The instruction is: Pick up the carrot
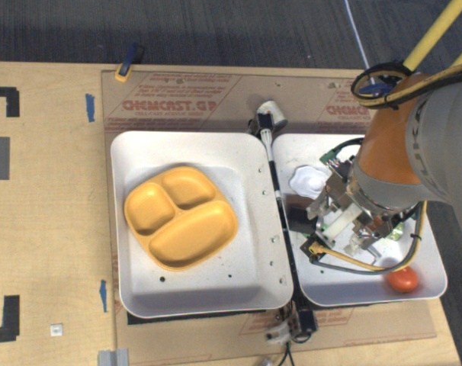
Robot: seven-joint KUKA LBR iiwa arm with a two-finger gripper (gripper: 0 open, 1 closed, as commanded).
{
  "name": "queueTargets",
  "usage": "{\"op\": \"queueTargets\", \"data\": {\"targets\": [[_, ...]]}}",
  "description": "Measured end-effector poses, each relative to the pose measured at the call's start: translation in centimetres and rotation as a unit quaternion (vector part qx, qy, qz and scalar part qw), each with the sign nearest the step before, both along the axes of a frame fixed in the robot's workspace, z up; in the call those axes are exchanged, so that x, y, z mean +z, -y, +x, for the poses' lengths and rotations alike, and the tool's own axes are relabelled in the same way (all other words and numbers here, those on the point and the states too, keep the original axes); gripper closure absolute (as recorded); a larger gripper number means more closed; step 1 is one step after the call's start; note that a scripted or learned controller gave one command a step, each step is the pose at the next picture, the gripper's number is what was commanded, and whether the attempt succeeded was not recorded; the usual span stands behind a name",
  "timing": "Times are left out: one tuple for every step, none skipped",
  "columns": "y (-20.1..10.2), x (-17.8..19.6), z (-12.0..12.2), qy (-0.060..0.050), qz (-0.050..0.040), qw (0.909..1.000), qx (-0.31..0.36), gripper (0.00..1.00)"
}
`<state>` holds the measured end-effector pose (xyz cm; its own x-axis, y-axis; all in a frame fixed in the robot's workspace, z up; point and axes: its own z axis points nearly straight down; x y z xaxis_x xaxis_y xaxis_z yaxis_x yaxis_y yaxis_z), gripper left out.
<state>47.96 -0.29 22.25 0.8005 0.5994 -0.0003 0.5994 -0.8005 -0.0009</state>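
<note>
Gripper low in right bin; carrot's orientation hidden.

Yellow plate across left bin; corners free

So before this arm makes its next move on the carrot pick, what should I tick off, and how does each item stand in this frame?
1. Carrot located: cannot tell. No carrot is plainly identifiable; the arm covers much of the right bin.
2. Gripper over the right bin: ok, it is low among the clutter there.
3. Anything held in the gripper: cannot tell, the wrist hides that area.
4. Look-alike risk: not ok. A round orange-red object lies at the bin's near right corner and could be mistaken for the target.
5. Left bin: ok, the yellow divided tray lies apart from the gripper.
</note>
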Motion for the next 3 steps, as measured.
{"op": "queueTargets", "data": {"targets": [[-1.0, -3.8, -0.1, -0.002, 0.0012, 0.9941, 0.108, 0.00], [-0.8, -2.5, 9.0, 0.000, 0.0000, 0.9888, 0.150, 0.00], [1.9, -3.8, 6.6, -0.001, 0.0009, 0.9260, 0.377, 0.00]]}}
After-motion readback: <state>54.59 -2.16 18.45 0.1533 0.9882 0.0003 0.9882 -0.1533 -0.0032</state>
